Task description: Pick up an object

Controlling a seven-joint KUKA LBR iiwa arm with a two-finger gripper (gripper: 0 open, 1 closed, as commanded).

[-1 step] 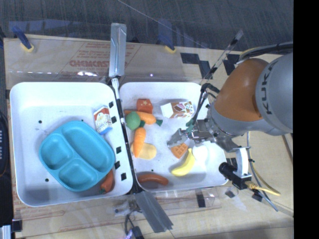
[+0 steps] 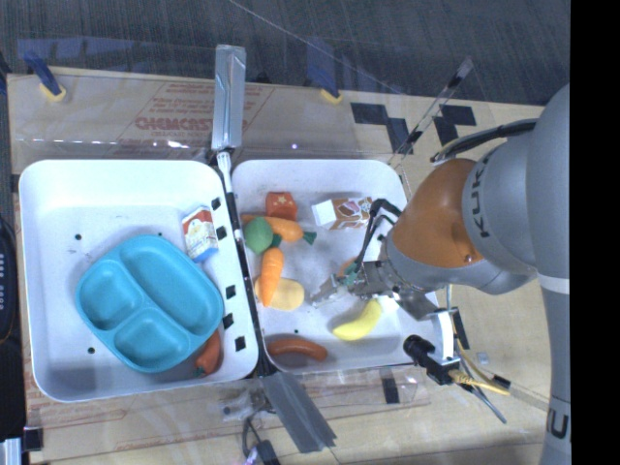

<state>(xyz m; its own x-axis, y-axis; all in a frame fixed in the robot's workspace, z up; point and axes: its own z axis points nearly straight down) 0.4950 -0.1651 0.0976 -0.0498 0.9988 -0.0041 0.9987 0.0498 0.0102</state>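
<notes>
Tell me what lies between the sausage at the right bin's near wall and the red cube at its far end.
In the camera view, between the sausage and the red cube lie the upright orange carrot, a pale yellow piece beside it, and another carrot.

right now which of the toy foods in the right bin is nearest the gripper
The yellow banana, lying just below the gripper by the bin's lower edge. The two carrots and the sausage lie farther to the view's left.

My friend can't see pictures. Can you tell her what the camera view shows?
A grey and orange robot arm reaches its gripper into the right bin, above a yellow banana. A blue tray sits in the left bin.
</notes>
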